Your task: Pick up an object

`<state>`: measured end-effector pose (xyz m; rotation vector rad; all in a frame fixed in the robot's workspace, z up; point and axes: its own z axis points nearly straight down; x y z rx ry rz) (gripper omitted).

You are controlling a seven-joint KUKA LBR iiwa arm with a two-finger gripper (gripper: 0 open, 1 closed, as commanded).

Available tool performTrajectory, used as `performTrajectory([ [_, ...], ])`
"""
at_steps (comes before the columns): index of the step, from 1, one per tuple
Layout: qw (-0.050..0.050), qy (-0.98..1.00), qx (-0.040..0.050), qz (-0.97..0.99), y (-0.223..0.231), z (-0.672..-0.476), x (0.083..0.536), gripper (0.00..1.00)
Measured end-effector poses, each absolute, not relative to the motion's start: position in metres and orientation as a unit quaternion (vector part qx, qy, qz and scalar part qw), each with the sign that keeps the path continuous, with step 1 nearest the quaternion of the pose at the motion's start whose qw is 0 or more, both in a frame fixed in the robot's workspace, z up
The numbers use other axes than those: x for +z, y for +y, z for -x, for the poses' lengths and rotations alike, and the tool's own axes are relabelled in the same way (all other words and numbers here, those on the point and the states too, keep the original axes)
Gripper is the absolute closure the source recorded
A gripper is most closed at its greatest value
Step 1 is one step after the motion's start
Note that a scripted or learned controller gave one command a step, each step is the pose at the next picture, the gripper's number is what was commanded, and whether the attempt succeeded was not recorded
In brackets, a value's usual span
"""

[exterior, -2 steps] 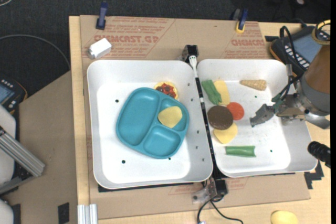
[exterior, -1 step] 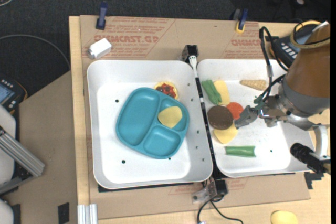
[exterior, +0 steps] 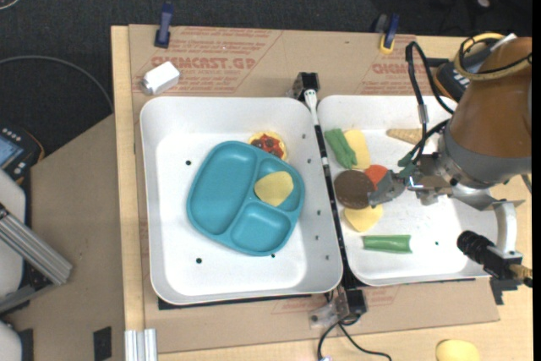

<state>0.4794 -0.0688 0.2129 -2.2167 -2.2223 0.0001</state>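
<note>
The right bin point(exterior: 439, 118) holds several toy foods. A brown round piece point(exterior: 351, 188) lies near its left wall, with a small red piece point(exterior: 376, 174) beside it and a yellow piece point(exterior: 362, 220) just in front. A green pod point(exterior: 341, 147) rests on a pale yellow slice point(exterior: 359, 148) further back. A green bean point(exterior: 387, 243) lies near the front, and a tan cone point(exterior: 406, 134) sits at the back. My gripper point(exterior: 385, 188) hangs low over the bin, right beside the brown and red pieces. Nothing is visibly held in it.
The left bin point(exterior: 169, 139) carries a teal divided plate point(exterior: 221, 197) with a yellow slice point(exterior: 274, 188) on it, and a red and yellow piece point(exterior: 269, 144) behind the plate. The grey arm point(exterior: 494, 123) covers the right bin's right side. Clamps and cables line the bench's back edge.
</note>
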Motion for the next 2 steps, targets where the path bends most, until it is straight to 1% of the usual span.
performTrajectory([
  [1, 0.000, -0.707, -0.0006, 0.707, -0.070, -0.480, 0.223, 1.00],
  [2, 0.002, -0.706, 0.0009, 0.708, -0.103, -0.479, 0.205, 1.00],
])
